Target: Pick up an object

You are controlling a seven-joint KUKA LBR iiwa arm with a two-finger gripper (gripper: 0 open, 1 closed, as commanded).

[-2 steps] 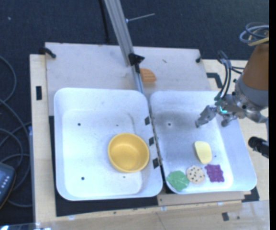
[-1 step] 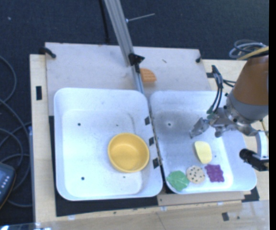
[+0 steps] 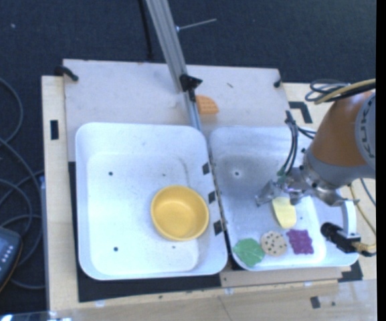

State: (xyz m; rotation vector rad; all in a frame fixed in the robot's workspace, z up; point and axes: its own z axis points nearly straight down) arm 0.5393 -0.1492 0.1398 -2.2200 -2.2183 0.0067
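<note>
Gripper (image 3: pixel 281 194) sits low in right white bin (image 3: pixel 246 149), just above pale yellow oblong block (image 3: pixel 285 213); finger opening can't be told, nothing visibly held. Block's long axis runs far-to-near, slightly rightward. Risk: fingers land on top and skid off, or nudge it into brown round cookie (image 3: pixel 273 243) and purple bumpy piece (image 3: pixel 300 241).

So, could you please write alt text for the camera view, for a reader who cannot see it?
A grey-and-orange robot arm's gripper hangs over a pale yellow block in the right white bin, near a green disc, a tan cookie and a purple piece. A yellow bowl sits in the left white bin.
</note>
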